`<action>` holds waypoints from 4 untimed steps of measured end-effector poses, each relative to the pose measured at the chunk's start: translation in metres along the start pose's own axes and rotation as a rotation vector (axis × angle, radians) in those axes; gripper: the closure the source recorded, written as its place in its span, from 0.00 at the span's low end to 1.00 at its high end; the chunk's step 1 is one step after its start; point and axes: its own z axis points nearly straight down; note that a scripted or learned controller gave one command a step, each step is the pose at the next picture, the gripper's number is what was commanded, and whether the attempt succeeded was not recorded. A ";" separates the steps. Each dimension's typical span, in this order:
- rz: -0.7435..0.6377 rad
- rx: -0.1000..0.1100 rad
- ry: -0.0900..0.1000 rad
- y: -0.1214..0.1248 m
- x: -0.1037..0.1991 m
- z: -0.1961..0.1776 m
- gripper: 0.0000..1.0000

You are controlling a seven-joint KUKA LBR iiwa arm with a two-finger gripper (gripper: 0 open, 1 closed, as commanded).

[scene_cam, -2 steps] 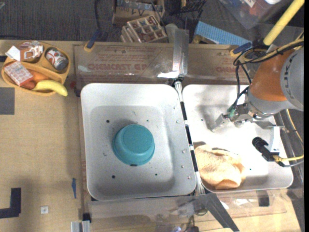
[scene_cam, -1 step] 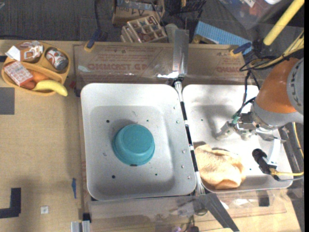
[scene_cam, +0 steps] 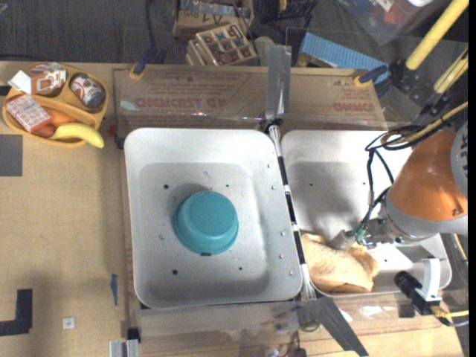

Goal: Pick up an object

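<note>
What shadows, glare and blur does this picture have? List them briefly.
Camera view: even overhead light; the teal bowl casts only a thin soft shadow on the left bin. The right bin shows a grey shadow under the arm. Faint glare streaks cross the cardboard behind the bins. The tan cloth and the gripper look slightly soft; the picture is grainy overall.

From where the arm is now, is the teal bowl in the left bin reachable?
Probably yes. The bowl sits upside down alone in the left bin, nothing over it. The gripper is low in the right bin by the tan cloth; it must lift over the divider.
</note>
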 end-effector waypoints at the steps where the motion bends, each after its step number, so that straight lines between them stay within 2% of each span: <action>1: 0.005 -0.006 -0.002 0.001 -0.002 -0.011 1.00; 2: 0.005 -0.006 -0.003 0.001 -0.002 -0.011 0.00; 4: -0.067 -0.003 -0.005 0.004 0.015 -0.001 0.00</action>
